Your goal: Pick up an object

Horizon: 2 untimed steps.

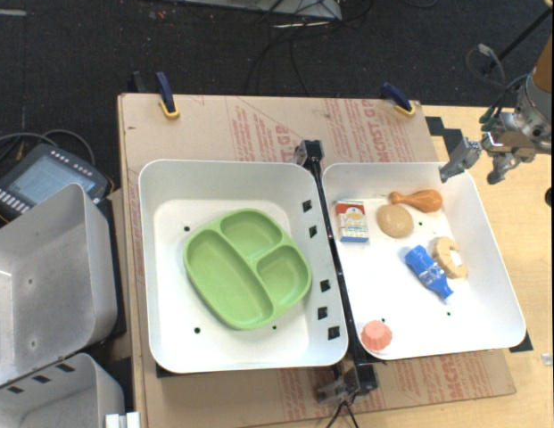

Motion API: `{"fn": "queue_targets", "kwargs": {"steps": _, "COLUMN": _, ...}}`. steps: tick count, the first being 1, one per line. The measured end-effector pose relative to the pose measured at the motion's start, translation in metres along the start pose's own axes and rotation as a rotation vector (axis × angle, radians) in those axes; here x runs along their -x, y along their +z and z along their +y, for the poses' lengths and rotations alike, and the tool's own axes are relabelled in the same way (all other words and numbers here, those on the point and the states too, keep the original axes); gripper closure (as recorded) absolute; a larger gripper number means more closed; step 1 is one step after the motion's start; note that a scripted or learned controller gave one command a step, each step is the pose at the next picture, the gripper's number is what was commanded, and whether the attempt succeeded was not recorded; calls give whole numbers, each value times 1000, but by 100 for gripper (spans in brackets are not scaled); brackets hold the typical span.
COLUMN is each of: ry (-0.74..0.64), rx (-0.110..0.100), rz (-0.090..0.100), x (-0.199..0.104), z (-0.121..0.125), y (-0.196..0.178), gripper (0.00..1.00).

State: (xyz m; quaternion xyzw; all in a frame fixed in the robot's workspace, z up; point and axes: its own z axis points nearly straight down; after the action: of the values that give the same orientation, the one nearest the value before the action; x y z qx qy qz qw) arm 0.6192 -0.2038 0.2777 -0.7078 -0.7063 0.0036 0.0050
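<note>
The right bin (491, 266) holds several small items: a red, white and blue carton (351, 221), a round tan lump (395, 220), an orange drumstick-shaped piece (419, 200), a blue packet (428, 270), a pale ring-shaped pastry (451, 257) and a pink cup (376, 334). My gripper (477, 165) hangs above that bin's far right corner, up and to the right of the drumstick piece. Its two fingers stand apart and open, with nothing between them.
A green divided plate (248, 267) lies in the left bin (161, 239). A black divider (330, 257) runs between the two bins. Grey plastic containers (45, 283) and a handheld screen unit (45, 181) sit off the bench's left side. Clamps (168, 96) hold the board's far edge.
</note>
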Motion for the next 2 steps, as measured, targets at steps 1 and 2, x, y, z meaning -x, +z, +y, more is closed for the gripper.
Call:
{"fn": "queue_targets", "kwargs": {"steps": 1, "ry": -3, "rx": 13, "rz": -3, "x": -1, "z": 2, "y": -8, "gripper": 0}}
{"fn": "queue_targets", "kwargs": {"steps": 2, "ry": -2, "rx": 10, "rz": -2, "x": -2, "z": 3, "y": 34, "gripper": 0}}
